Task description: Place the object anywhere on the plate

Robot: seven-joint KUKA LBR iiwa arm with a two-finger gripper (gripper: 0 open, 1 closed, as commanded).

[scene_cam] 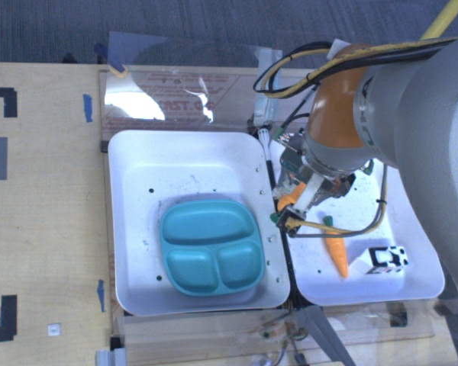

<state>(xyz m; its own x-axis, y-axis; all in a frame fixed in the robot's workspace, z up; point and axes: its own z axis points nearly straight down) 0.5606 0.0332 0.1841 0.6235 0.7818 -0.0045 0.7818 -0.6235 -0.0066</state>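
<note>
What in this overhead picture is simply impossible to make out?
- Pincer: small and dark under the wrist, so its grip cannot be judged.
- Orange bit at the pincer: too small to identify.
- Right bin: its far part is covered by the arm.
- Black-and-white item beside the carrot: too blurred to name.

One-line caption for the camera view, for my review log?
Gripper low at right bin's left edge, carrot beside it, teal plate in left bin.
</note>
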